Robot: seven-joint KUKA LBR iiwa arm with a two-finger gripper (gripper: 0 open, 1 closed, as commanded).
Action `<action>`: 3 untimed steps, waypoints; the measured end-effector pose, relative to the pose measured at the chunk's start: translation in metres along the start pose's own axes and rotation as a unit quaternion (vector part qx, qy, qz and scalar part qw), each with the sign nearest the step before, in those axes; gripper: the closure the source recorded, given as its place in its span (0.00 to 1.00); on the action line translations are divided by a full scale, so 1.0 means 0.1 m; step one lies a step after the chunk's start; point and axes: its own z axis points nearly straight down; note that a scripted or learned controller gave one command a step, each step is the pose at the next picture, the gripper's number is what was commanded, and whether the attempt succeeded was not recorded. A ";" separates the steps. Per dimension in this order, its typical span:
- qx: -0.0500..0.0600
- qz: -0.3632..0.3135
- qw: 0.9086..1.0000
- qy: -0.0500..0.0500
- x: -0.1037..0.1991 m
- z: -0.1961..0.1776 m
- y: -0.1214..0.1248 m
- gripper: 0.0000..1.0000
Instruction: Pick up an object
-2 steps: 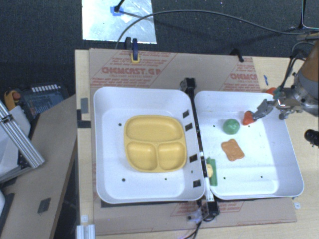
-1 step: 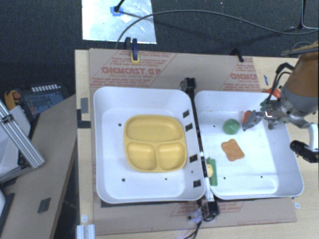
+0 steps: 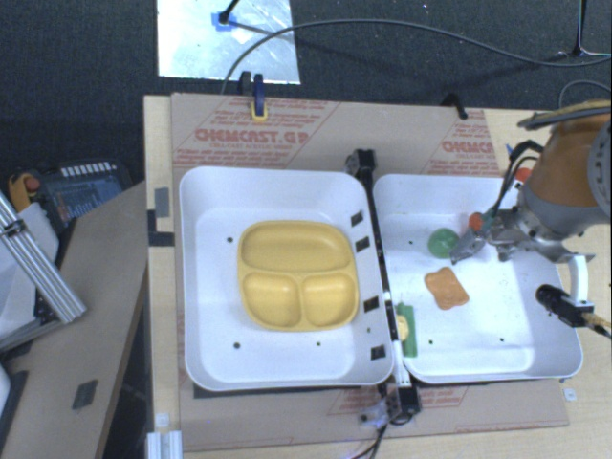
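Bench: cardboard sheet (image 3: 316,127) under two white bins, dark carpet behind.
Left bin (image 3: 206,208): holds a yellow divided tray (image 3: 295,273).
Divider: green-and-yellow piece (image 3: 404,330) lying against it.
Right bin (image 3: 516,352): orange slab (image 3: 446,287) near the middle, green ball (image 3: 442,243) just above it.
Gripper (image 3: 469,249): low beside the ball; whether it is wide or narrow cannot be told.
Handling: ball looks light and smooth, likely to roll; pinch across its widest part.

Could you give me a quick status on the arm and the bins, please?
Pincer low in right bin, beside green ball. Orange piece lies free nearby. Yellow tray in left bin.
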 end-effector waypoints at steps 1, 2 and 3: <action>-0.002 0.001 1.000 0.000 0.01 0.37 0.01 0.00; -0.005 0.001 1.000 -0.001 0.00 0.24 0.03 1.00; -0.005 0.001 1.000 -0.002 -0.08 -0.38 0.03 1.00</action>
